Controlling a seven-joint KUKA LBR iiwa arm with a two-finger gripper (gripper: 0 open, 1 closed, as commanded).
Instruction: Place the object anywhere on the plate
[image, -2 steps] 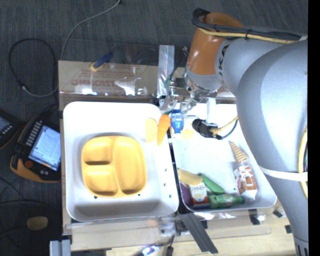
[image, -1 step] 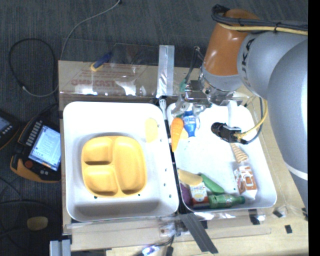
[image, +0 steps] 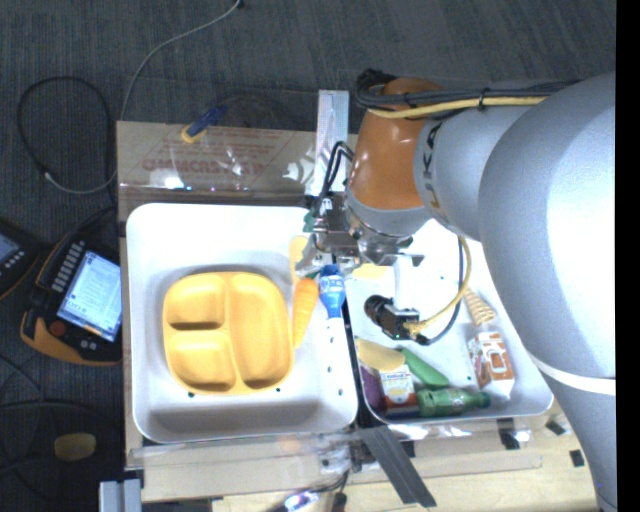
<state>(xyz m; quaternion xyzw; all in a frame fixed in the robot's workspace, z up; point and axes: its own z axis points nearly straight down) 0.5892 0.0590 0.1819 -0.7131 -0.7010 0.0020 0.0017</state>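
Carry step, likely — gripper just right of the yellow plate, carrot beneath it; grip state unclear. Next: shift left over plate.

We see a yellow three-compartment plastic plate with a smooth, faintly glossy face, set in a shallow white plastic bin of satin sheen. The grey arm casing looks smooth and matt; its orange wrist band shines glossier.
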